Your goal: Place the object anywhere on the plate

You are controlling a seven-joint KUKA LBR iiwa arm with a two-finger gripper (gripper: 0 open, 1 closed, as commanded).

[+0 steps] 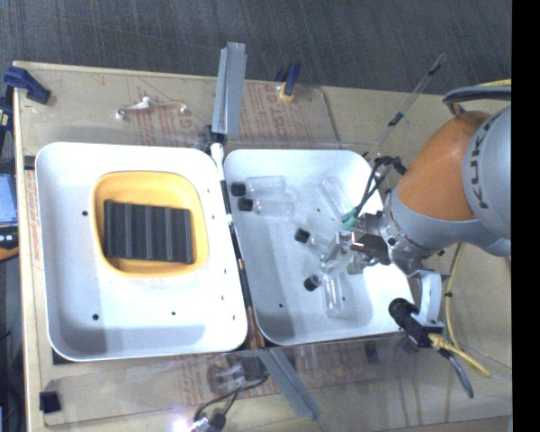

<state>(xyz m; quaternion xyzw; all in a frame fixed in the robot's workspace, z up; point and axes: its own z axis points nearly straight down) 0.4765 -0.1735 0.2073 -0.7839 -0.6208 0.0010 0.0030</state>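
While the arm (pixel 450 196) reaches in from the right, I see its gripper (pixel 346 255) low over the right bin (pixel 279 322), among a loose group of clear bottles with black caps. One clear bottle (pixel 335 291) lies just below the gripper, its black cap (pixel 311 284) pointing left; I cannot make out whether anything sits between the jaws, nor how wide they stand, since the clear plastic blurs into the white floor. Two more clear bottles (pixel 265 192) lie at the far side of the same bin, their caps near the dividing edge. The yellow plate (pixel 148 187) rests in the left bin (pixel 72 313), carrying a dark ribbed block (pixel 148 232). Both bins sit side by side on the desk (pixel 99 97).
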